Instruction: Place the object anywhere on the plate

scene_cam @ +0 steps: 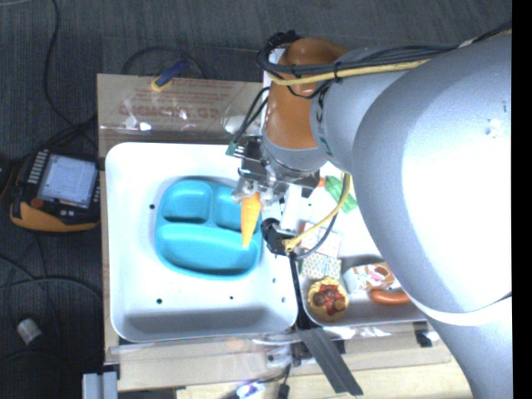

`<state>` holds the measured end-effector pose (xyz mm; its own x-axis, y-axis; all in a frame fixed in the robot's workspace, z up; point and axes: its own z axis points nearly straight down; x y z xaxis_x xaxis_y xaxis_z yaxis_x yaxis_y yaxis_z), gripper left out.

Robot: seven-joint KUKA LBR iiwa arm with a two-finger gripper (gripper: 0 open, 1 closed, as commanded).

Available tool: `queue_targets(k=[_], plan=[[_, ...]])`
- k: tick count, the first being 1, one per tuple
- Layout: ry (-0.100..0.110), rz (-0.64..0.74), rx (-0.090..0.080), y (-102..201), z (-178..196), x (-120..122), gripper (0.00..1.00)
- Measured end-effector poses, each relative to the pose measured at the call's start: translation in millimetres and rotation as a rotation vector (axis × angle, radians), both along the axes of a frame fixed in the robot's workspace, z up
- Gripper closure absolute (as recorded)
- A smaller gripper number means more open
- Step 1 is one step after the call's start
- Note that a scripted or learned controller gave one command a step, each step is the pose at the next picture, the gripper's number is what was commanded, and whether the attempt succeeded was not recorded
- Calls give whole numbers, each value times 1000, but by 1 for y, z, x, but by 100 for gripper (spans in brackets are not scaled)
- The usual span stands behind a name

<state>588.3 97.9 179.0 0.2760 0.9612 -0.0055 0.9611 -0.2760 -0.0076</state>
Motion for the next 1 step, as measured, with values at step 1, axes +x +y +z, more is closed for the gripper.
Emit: queue_targets(k=[1], plan=[[0,0,0,0,0,0,0]])
